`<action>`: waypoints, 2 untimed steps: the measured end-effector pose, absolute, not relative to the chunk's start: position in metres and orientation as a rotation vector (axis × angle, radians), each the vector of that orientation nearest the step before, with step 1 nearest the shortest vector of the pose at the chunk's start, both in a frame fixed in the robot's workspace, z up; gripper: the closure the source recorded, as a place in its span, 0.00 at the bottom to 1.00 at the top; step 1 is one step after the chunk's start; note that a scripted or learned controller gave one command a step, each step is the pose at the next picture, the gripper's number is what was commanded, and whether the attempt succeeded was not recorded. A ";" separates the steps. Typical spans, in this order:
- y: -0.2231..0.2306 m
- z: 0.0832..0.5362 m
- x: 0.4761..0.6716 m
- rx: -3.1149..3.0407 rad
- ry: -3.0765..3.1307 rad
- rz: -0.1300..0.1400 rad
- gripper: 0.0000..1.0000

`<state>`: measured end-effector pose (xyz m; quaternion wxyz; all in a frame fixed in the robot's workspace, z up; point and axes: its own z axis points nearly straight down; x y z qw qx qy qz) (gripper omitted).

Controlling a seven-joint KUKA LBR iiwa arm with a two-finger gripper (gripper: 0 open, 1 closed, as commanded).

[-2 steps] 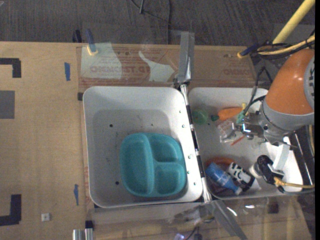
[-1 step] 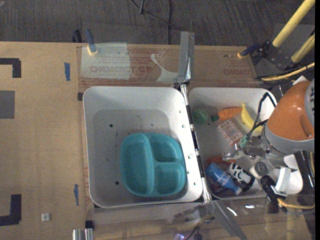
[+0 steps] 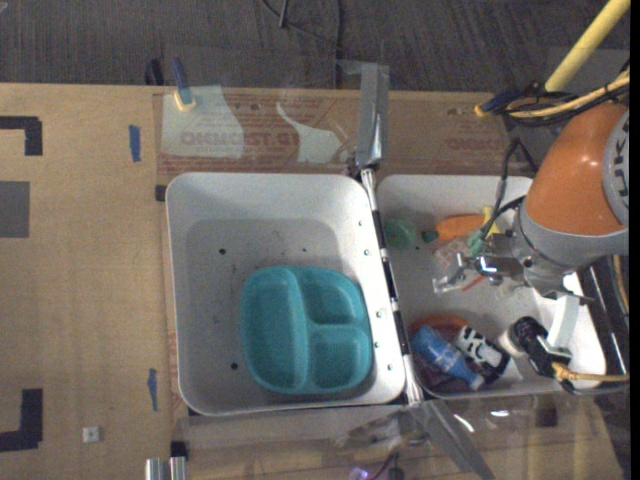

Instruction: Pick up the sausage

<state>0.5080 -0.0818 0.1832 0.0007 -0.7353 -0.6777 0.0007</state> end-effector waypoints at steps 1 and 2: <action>-0.126 0.097 0.483 -2.303 -2.136 0.001 0.00; -0.105 0.088 0.553 -2.367 -2.079 -0.006 0.00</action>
